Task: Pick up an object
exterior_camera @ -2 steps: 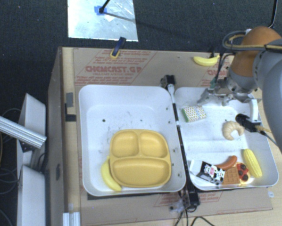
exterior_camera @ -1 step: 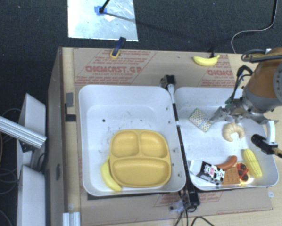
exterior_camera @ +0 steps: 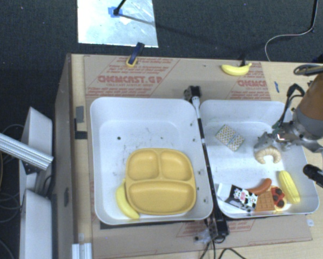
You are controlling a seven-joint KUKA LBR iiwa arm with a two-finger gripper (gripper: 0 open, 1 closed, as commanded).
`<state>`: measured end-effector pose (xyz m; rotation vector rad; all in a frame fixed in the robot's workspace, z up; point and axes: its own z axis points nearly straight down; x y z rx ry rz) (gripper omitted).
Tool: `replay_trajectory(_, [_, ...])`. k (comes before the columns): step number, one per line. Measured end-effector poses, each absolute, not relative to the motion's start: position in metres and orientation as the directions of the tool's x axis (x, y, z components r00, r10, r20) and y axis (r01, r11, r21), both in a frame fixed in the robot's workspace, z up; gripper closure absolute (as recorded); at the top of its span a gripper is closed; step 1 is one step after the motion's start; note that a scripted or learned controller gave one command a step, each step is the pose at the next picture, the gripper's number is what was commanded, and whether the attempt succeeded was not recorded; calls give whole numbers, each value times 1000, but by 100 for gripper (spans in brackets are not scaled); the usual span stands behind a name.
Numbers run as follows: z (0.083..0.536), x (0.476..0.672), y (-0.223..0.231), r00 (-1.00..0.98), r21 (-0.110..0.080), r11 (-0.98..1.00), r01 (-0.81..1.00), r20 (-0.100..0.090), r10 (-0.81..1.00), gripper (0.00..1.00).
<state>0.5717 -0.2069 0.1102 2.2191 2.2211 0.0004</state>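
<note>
Gripper (exterior_camera: 270, 142) just above croissant (exterior_camera: 268, 155), finger state unclear, patterned packet (exterior_camera: 229, 137) left, corn (exterior_camera: 288, 186) below

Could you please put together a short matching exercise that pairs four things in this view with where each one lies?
Things:
1. divided yellow plate
2. croissant
3. corn cob
4. banana on the bench

Places:
A. outside both bins, on the cardboard behind the right bin
B. in the left bin, toward its front
C. in the right bin, just below the gripper
D. in the right bin, near its front right corner

Pairs: 1-B, 2-C, 3-D, 4-A
</note>
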Motion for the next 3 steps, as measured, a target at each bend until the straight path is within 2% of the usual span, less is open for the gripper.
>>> replay_trajectory(1, [102, 528, -207, 0, 1, 0, 1000, 0, 1000, 0])
replay_trajectory(2, [112, 529, -207, -1, 4, 1, 1000, -1, 1000, 100])
replay_trajectory(3, [123, 530, -207, -2, 7, 2, 1000, -1, 1000, 100])
